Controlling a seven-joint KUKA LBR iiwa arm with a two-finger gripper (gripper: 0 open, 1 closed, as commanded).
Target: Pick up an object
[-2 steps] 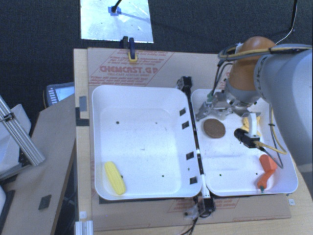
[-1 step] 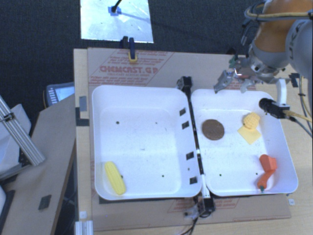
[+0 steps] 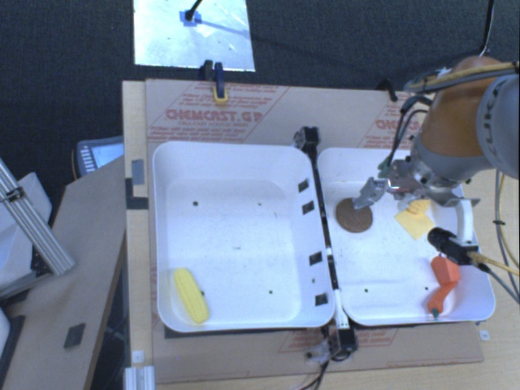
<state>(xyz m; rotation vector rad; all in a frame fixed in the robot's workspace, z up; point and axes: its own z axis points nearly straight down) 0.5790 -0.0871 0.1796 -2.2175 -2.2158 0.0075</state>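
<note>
Bench [image 3: 244, 344] of pale board, bearing two shallow white bins side by side, joined along a black clipped seam.

Near row: corn cob [image 3: 191, 295], yellow, lying in the near left corner of the left bin [image 3: 236, 165], its length running roughly front to back. Carrot [image 3: 441, 284], orange, in the near right corner of the right bin [image 3: 382, 299], tilted, its narrow end toward the front rim.

Middle row, right bin: round brown disc [image 3: 354, 216], flat on the floor, close to the seam side. Yellow wedge, cheese-like [image 3: 414, 220], lying to the right of the disc and partly covered by the arm's wrist hardware.

Gripper [image 3: 371, 194]: over the right bin, its metal fingers pointing toward the seam, tip just above the far edge of the brown disc. Nothing is seen between the fingers; whether they stand apart or together cannot be told from this angle. Contact with the disc also cannot be told.

Arm [image 3: 467, 124]: grey with an orange band, entering from the right, cables looped over it.

Far row: printed cardboard sheet [image 3: 244, 108] under the bins, held by a yellow clamp [image 3: 219, 88] at the far edge; beyond it a shiny metal plate [image 3: 193, 23] on dark carpet.
</note>
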